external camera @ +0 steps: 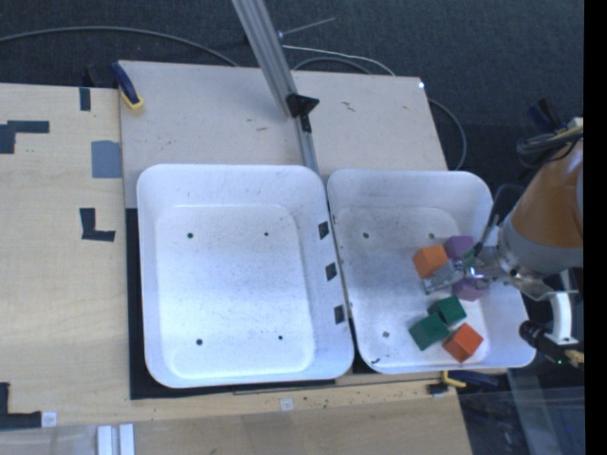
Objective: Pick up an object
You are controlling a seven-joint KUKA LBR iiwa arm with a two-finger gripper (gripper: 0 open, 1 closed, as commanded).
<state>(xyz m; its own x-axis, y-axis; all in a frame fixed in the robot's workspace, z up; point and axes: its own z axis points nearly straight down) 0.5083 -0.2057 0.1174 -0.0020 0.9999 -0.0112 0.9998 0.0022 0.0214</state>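
Now the gripper [453, 275] is low inside the right bin [379, 192], among a small cluster of blocks; its metal tip lies just beside the orange block [432, 258], at about 4 o'clock from it, and a purple object [462, 248] sits at 1 o'clock of the tip; whether the claw is wide, narrow or closed on something, I cannot tell, because the fingers melt into the grey metal and the blocks around them. To do this step well, I think the fingers should take one block alone, probably the orange one, squarely on two flat sides, and not wedge against the purple neighbour; a slow straight lift would then keep it from slipping. At 6 o'clock of the tip lie two green blocks [438, 320] and a second orange block [463, 341], touching each other; the wrist is cut off at the edge, and the purple object is partly hidden, so its shape is unclear; the left bin [156, 254] holds no block.
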